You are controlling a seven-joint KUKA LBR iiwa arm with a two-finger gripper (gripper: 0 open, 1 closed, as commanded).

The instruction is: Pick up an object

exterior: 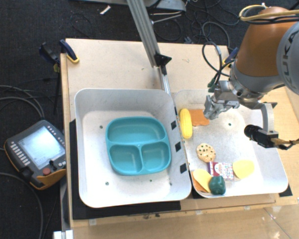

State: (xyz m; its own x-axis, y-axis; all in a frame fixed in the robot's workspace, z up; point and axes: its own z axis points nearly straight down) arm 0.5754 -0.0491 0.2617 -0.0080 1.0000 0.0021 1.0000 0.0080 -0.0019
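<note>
we are looking down on a wooden worktop (114,63) that is carrying two shallow white bins side by side. the left bin (89,108) is holding a teal divided tray (138,145) with three compartments, lying flat near its middle. the right bin (269,176) is holding the small objects: a yellow banana-like piece (186,123) is lying along its left wall, with an orange flat piece (200,117) touching it on the right. below them a round cookie with dark chips (206,152) is lying alone. near the bin's front edge a yellow-orange wedge (201,179), a dark green lump (218,185), a small white and red packet (222,170) and a yellow lemon-like piece (243,169) are clustering close together. the grey arm with its orange band is reaching in from the right, and its gripper (213,108) is hanging over the back of the right bin, just beside the orange flat piece. we are not seeing anything between the fingers, and we cannot tell how far apart they are standing. a teach pendant (37,153) is lying on the dark floor to the left of the worktop.
</note>
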